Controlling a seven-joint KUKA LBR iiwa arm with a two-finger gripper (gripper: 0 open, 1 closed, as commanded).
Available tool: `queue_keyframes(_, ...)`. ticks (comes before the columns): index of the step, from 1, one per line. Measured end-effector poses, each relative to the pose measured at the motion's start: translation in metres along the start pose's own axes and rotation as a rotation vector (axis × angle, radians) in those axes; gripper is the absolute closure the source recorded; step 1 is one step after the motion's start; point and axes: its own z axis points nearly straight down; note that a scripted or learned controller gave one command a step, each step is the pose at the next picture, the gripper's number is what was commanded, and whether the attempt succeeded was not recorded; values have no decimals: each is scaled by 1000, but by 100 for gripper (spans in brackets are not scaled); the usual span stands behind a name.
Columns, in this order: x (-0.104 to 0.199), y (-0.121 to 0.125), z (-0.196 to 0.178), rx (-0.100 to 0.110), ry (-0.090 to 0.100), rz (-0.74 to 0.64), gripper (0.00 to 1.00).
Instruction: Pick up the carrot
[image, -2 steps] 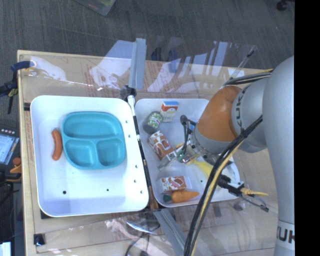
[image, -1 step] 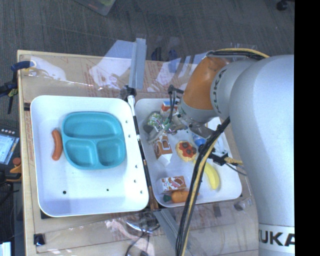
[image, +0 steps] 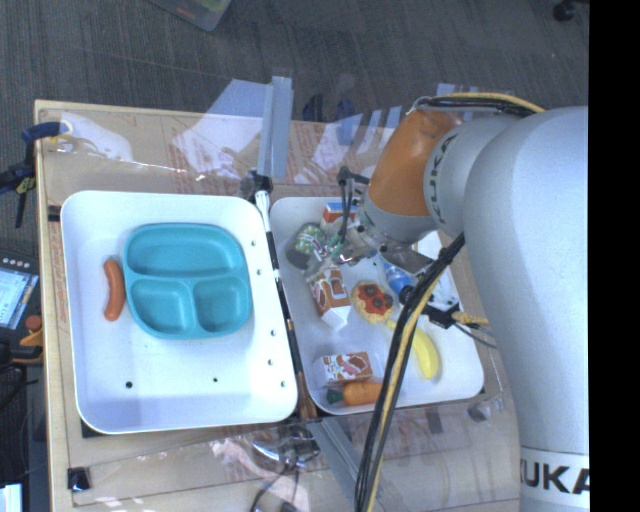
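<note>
Carrot (image: 362, 393) near bin (image: 300, 300) front edge | gripper (image: 345, 240) far back, jaw state untellable | risk: snagging neighbouring carton (image: 347, 367).

- carrot (image: 362, 394): orange, short, w/ green bit at its left end
- lying flat, long axis approx. parallel to counter's front edge
- in right bin (image: 300, 330), by bin's front wall, nr front-left corner
- partly crossed by a dark cable; not lifted
</note>
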Motion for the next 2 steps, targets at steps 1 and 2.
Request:
queue_keyframes(1,0,0,0,0,0,0,0)
queue_keyframes(2,38,-63,9,-1,-2,-265,0)
